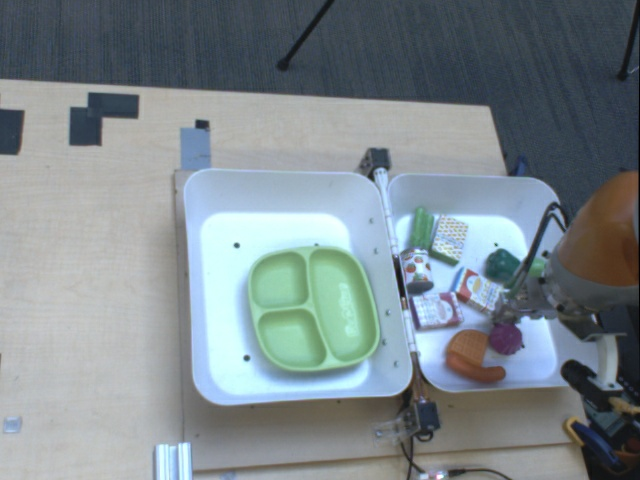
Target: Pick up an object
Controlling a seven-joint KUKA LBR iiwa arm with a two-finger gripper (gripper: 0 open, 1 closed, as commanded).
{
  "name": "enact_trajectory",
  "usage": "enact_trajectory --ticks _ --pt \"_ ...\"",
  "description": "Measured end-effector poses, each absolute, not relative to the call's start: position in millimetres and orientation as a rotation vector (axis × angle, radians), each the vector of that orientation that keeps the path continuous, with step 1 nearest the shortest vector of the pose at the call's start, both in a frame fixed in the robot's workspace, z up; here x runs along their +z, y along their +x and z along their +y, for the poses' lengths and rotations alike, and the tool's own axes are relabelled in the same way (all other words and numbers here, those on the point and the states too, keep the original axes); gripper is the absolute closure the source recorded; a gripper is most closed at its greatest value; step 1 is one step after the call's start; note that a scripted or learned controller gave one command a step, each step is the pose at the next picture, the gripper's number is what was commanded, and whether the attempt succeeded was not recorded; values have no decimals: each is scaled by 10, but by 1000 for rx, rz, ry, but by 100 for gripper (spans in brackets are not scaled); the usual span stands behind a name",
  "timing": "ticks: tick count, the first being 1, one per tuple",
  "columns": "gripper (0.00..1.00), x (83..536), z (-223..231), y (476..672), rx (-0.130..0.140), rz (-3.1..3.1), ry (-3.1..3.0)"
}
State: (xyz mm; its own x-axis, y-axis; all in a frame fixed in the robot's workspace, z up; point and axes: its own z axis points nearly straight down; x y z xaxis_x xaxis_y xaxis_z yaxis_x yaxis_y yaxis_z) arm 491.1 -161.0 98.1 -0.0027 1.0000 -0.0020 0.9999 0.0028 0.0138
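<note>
I see two white bins side by side on the bench. The left bin [200, 298] holds a pale green divided plate [314, 308] with three compartments, lying flat near the bin's middle.

The right bin [540, 193] carries the clutter. Along its left wall sit a small white and red packet [415, 265] and a red-and-white box [436, 311]. Near the far edge lie a green tube-shaped item [423, 229] and a dotted, pale card-like packet [449, 238]. A dark green lump [502, 264] sits toward the right wall, with a white and orange carton [478, 290] just beside it. At the near edge rests an orange, rounded toy food piece [470, 355].

The thing I am watching is a small purple, roundish object [507, 339], knobbly and dark magenta, near the bin's near right corner, just beside the orange piece.

The gripper [512, 313] comes in over the right wall, its tip directly above and apparently touching the purple object. I cannot tell how far apart it stands, nor whether the object is actually gripped.
</note>
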Motion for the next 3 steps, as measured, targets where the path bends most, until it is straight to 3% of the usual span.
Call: enact_trajectory --ticks 1,2,3 --pt "0 981 -1610 4910 13 2217 2210" --pt "100 1086 -1605 4925 16 2216 2207" --pt "0 1085 -1605 4923 16 2217 2207"
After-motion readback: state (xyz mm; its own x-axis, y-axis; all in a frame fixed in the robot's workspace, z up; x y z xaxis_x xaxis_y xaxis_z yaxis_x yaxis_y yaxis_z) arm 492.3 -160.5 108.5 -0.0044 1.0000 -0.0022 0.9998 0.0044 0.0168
